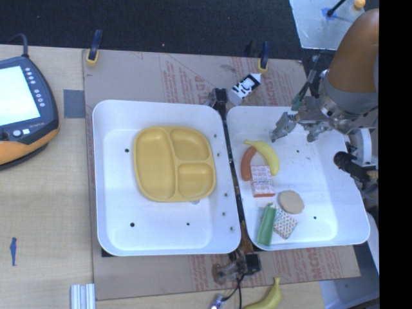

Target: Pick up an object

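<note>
Six small items lay in the right bin [335,227], all in its left half. A yellow banana [267,154] curved near the bin's left wall toward the far edge; touching its inner side, a reddish sausage [247,163] stood lengthwise. Just below them sat a small white packet [262,179] with red print, too small to read. Nearer the front edge: a round tan cookie-like disc [291,202], a green bottle [266,224] lying lengthwise against the left wall, and a checkered packet [284,224] beside it, under the disc. No brand legible on any.

The gripper [299,124] hung over the far part of the right bin, right of the banana and apart from it. Fingers splayed, nothing between them.

The left bin [116,224] held a yellow divided tray [174,163] with three compartments, roughly central.

Both bins rested on a cardboard sheet [187,76] with faint red print, unreadable, clamped at the far edge. A black-and-white tag [245,87] lay on the cardboard past the bins' shared far corner. A second banana [265,297] lay at the bench's front edge. A teach pendant [22,111], orange-rimmed with lit screen, sat at the bench's left edge.
</note>
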You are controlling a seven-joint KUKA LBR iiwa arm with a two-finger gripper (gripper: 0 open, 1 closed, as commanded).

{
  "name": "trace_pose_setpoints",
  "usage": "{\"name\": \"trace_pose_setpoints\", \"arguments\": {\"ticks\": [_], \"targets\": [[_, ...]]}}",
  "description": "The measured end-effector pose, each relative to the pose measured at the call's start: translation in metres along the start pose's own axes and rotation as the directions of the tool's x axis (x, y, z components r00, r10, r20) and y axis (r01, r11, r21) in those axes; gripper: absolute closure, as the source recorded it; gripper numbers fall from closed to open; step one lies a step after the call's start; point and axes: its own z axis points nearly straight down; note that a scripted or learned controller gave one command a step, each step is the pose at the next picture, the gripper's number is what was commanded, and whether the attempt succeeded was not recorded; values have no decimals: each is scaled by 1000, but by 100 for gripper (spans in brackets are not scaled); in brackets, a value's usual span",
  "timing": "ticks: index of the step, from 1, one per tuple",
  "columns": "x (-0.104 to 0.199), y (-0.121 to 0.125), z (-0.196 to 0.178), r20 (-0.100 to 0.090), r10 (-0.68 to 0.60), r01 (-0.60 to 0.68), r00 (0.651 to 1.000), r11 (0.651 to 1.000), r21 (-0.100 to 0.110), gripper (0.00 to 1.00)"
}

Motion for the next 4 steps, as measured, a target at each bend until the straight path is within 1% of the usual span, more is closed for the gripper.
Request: {"name": "trace_pose_setpoints", "arguments": {"ticks": [1, 2, 3, 4], "targets": [[15, 8, 103, 1, -1, 1, 1000, 1000, 3, 0], [13, 9, 92, 4, -4, 4, 1000, 1000, 2, 100], [13, 9, 92, 4, -5, 5, 1000, 1000, 2, 0], [-13, -72, 122, 1, -1, 1, 1000, 1000, -8, 0]]}}
